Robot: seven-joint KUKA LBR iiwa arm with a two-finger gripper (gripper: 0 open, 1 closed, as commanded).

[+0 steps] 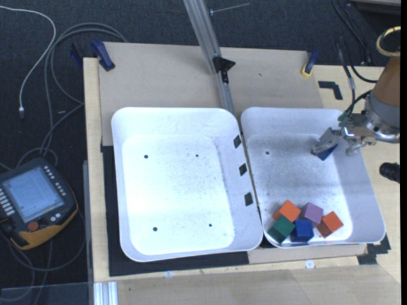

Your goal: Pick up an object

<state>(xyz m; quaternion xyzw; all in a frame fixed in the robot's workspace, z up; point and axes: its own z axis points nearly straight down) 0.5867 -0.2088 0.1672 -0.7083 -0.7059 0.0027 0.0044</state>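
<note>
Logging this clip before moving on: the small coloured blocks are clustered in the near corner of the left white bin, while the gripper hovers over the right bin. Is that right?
Not quite. The camera view shows the cluster of small coloured blocks in the near corner of the right white bin, not the left white bin. The gripper does hover over the right bin, farther back.

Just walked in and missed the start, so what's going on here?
The grey arm's end effector is over the upper part of the right bin. A small blue piece sits at its tip. The blocks, orange, purple, green and blue, are clustered at the bin's near edge, away from the arm.
</note>
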